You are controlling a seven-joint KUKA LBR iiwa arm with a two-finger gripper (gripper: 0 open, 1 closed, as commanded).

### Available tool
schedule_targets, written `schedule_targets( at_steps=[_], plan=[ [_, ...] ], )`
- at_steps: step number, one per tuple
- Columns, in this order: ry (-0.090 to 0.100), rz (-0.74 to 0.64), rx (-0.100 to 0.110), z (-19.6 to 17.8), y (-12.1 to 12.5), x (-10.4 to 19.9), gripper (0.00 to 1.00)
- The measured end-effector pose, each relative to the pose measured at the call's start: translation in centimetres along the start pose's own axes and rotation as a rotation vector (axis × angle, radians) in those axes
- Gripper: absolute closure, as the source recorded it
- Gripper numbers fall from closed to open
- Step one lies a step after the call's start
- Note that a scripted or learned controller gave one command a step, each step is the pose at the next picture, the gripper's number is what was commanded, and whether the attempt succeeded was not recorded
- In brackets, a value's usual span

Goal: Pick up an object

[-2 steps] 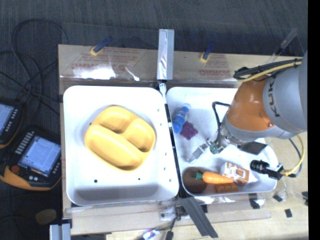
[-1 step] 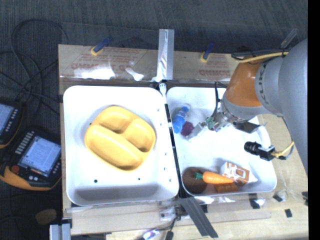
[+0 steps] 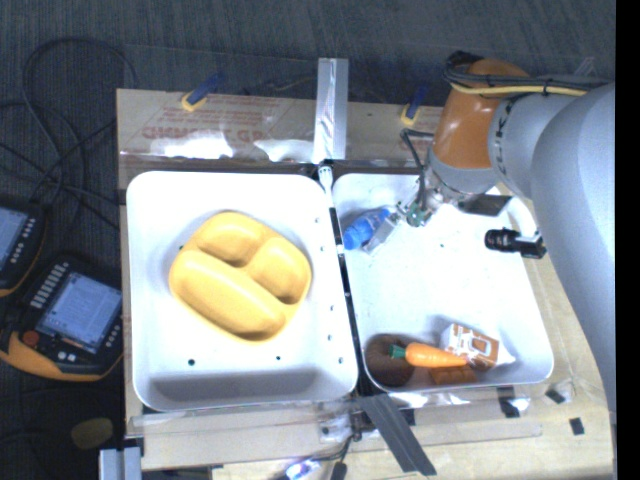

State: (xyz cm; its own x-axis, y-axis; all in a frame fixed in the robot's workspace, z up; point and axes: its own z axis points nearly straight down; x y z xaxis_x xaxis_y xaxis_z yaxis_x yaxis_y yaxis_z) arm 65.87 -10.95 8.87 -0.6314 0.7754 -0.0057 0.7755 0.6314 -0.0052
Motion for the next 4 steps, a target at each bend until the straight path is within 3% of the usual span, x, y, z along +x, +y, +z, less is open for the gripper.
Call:
schedule_targets(
  at_steps=[1, 2, 3, 4],
  plan=[
    [-0.011, -0.002, -0.005, -1.1, 0.2, -0.1, 1.00],
    [0.006, 0.189, -0.003, -9.5, -2.3, 4.0, 1.00],
    [0.006, 0.414, -0.002, -9.5, 2.0, 7.2, 1.00],
    [0.005, 0.668, 0.001, -9.5, 1.9, 6.8, 1.00]
  ],
)
